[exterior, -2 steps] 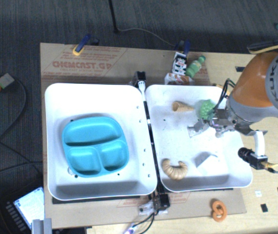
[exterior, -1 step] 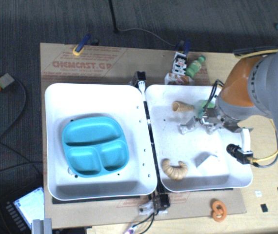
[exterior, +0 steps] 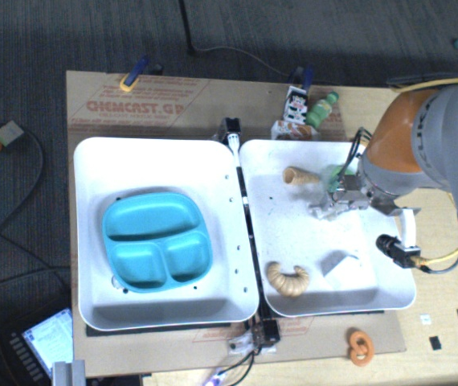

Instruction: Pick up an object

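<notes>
The camera view is looking down on two white bins sitting side by side on a bench. The left bin (exterior: 92, 215) is holding a blue divided tray (exterior: 157, 241), lying flat near its middle. The right bin (exterior: 390, 296) is holding the loose things a pick could go for: a tan cone (exterior: 301, 175) lying on its side near the back wall, a curled pastry (exterior: 288, 279) resting close to the front wall, and a small grey piece (exterior: 337, 262) lying flat between them toward the front.

The arm is reaching in from the right, its orange band (exterior: 394, 139) hanging over the bin's back right corner. The gripper (exterior: 337, 201) is sitting low over the bin floor just right of the cone, with something green (exterior: 348, 170) showing near its top. How the tool is set cannot be told from here, since the metal parts are blurring together at the tip, and nothing can be seen held by it.

Judging by the pose, the arm is working in the back half of the bin, so the cone looks the likeliest target, being the nearest thing; the pastry and the grey piece are lying well apart from the tip. No object is lifted yet.
</notes>
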`<state>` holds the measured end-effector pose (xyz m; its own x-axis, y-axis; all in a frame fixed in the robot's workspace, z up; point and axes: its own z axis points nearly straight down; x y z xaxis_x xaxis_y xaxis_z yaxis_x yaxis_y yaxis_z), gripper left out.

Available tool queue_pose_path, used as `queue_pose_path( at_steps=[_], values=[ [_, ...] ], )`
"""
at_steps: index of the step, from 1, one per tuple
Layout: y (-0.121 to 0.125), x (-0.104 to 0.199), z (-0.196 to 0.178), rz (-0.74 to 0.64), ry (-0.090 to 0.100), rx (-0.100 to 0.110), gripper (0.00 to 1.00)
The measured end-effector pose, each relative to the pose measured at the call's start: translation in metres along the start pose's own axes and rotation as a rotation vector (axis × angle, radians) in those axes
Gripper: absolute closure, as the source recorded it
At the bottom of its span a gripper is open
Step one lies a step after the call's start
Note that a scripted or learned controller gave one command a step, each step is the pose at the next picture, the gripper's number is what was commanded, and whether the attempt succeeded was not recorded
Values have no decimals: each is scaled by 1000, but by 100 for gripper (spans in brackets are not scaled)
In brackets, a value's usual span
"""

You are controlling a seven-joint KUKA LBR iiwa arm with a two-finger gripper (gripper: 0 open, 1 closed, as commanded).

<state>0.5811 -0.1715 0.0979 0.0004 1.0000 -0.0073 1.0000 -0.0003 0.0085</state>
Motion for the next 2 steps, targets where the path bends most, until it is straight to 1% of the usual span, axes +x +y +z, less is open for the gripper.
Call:
queue_pose_path(
  at_steps=[1, 2],
  values=[
    [0, 0, 0, 0, 0, 0, 0],
    [59, -47, -51, -1, 4, 6, 0]
  ],
)
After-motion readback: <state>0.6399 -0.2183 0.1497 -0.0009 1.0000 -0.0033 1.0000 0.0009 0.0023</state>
